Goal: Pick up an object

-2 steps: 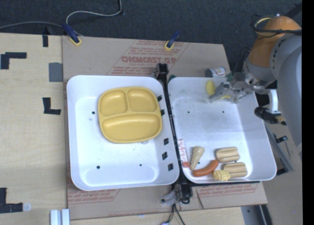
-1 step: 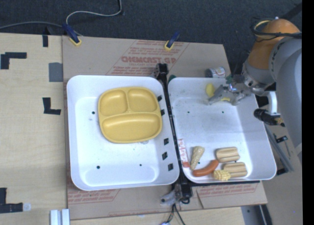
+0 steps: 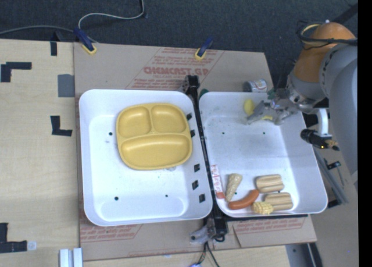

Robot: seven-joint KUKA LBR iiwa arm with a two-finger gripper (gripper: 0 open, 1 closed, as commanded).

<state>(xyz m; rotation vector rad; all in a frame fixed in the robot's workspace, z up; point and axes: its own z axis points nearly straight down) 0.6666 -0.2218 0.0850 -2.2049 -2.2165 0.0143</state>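
Observation:
My gripper (image 3: 263, 114) is low over the far end of the right bin (image 3: 302, 161), reaching in from the right on the grey arm with its orange band (image 3: 321, 34). A small yellow object (image 3: 250, 107) lies right at its tip, partly covered by it; whether they touch is unclear. At the near end of this bin lie a pale corn cob (image 3: 232, 186), an orange sausage (image 3: 243, 200), a small yellow corn piece (image 3: 263, 207) and two tan buns (image 3: 269, 183) (image 3: 279, 201).
The left bin (image 3: 96, 161) holds a yellow divided plate (image 3: 154, 136). A black divider (image 3: 197, 138) runs between the bins. A small grey can (image 3: 256, 86) lies on the cardboard behind the right bin. Cables trail over the dark floor behind the bench.

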